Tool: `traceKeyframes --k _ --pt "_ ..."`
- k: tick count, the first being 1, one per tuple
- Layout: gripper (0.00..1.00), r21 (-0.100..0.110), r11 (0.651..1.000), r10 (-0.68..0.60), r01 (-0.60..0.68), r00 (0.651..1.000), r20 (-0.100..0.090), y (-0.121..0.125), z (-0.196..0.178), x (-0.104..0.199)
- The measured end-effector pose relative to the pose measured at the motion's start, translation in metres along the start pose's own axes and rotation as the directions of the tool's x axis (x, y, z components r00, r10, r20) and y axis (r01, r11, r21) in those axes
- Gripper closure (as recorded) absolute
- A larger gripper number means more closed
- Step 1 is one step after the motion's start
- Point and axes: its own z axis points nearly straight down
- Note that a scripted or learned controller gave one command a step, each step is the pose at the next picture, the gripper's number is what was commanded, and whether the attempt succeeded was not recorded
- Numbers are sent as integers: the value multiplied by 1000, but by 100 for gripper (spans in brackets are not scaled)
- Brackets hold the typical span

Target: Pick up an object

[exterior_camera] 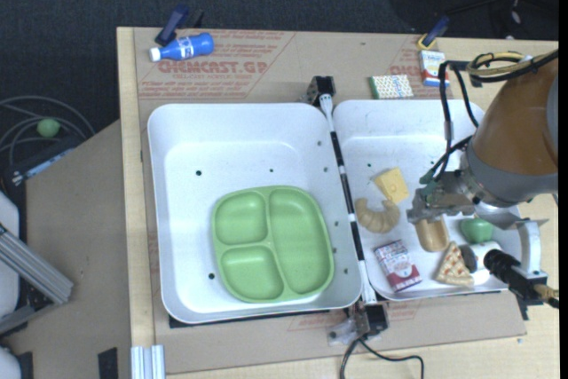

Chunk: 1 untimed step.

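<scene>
1. Two white bins sit side by side on the bench (133, 191). The left bin (177, 138) has just a green divided plate (271, 242) in it, probably parked there so the small stuff stays together on the other side.
2. The right bin (390, 124) is where we see all the pickable bits: a yellow cheese wedge (390, 185), a tan croissant (377, 214), a red-and-white packet (397, 265), a pizza slice (455, 266), a brown lump (432, 233) and something green (477, 230).
3. The claw (435, 207) hangs low over the middle of that bin, right above the brown lump, with the croissant just beside it on the left. We'd guess the lump is the target, since the arm (519, 133) is lined up over it.
4. We honestly can't tell how the claw stands, as the wrist blocks it from this angle. We don't see anything between its tips either, so we're not calling it a grab.
5. Everything looks like it's lying flat on the bin floor, nothing lifted yet.
6. The clutter's tight, so neighbours could get nudged.
</scene>
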Motion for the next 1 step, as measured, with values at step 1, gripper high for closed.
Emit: traceKeyframes --k 1 --pt "100 0 1000 -1 1 1000 0 9 -24 53"
